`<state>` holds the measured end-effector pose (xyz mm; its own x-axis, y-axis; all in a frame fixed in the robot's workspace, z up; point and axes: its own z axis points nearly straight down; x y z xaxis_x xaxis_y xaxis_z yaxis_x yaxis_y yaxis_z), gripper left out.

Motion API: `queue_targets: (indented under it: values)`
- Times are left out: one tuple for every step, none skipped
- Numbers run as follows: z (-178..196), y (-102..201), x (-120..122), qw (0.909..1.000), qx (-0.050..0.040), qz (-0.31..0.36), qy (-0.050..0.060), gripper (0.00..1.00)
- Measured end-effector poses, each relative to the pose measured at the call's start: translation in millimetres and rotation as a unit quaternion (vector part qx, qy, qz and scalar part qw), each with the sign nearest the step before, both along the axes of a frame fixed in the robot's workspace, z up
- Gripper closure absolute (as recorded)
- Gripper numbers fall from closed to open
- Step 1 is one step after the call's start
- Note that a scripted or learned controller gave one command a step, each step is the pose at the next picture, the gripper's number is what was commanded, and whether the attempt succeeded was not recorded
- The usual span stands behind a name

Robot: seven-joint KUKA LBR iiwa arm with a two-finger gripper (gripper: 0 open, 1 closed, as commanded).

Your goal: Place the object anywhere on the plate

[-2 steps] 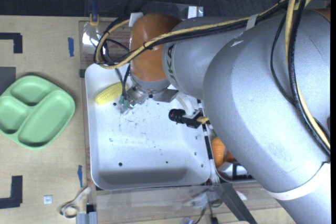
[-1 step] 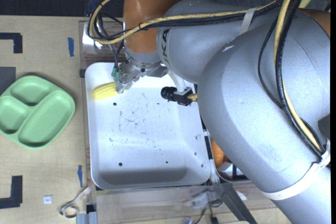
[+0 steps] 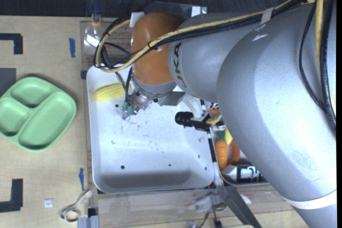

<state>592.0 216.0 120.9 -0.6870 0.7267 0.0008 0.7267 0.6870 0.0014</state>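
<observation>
While the grey arm (image 3: pixel 256 93) reached in from the right and covered a large part of the bench, its gripper (image 3: pixel 128 109) was low over the left white bin (image 3: pixel 149 168), near the bin's upper left corner. Whether the tool was apart or together I could not tell, because it was small and dark against the bin floor. A yellow corn cob (image 3: pixel 109 93) lay inside this bin, just beside the gripper on its upper left, close to the bin's left wall; nothing was visibly clamped. The green plate (image 3: pixel 36 113), with three compartments, rested on the wooden bench (image 3: pixel 43 179) to the left of the bin, well apart from the corn. An orange carrot (image 3: pixel 221 152) showed in the right bin, partly hidden under the arm.
</observation>
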Motion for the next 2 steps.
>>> queue_targets:
  values:
    - [0.0, -0.2, 0.0, 1.0, 0.0, 0.0, 0.0, 0.0]
    - [0.0, -0.1, 0.0, 1.0, 0.0, 0.0, 0.0, 0.0]
